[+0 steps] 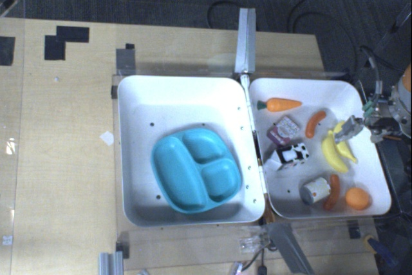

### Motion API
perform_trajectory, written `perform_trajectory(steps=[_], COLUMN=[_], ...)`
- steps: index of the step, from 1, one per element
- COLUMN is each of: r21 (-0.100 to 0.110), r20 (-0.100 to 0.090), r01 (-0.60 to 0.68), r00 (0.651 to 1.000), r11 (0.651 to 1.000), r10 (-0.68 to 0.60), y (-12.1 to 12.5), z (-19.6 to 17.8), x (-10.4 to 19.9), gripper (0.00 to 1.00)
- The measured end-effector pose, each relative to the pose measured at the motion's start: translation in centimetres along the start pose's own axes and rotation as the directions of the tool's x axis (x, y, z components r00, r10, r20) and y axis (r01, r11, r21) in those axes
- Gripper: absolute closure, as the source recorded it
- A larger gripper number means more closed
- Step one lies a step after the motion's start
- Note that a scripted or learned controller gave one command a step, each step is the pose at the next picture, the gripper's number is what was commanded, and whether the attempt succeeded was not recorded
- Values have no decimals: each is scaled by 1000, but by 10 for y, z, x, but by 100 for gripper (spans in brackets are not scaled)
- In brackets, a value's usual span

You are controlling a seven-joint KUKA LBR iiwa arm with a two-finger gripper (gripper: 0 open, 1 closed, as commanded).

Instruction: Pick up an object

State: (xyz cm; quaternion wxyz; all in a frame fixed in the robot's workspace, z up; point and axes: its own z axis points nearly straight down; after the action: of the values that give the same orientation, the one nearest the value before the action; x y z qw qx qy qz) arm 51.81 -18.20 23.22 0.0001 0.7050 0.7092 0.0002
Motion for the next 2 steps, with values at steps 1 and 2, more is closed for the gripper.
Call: perform_trajectory(steps=[1,2], r21=[-12,-12], r20=[7,6], r01=[326,356], r00=[945,934], r11=[945,934], r10=[-326,-356], y=[44,63], z=[108,143], x=[36,28], gripper=[0,0])
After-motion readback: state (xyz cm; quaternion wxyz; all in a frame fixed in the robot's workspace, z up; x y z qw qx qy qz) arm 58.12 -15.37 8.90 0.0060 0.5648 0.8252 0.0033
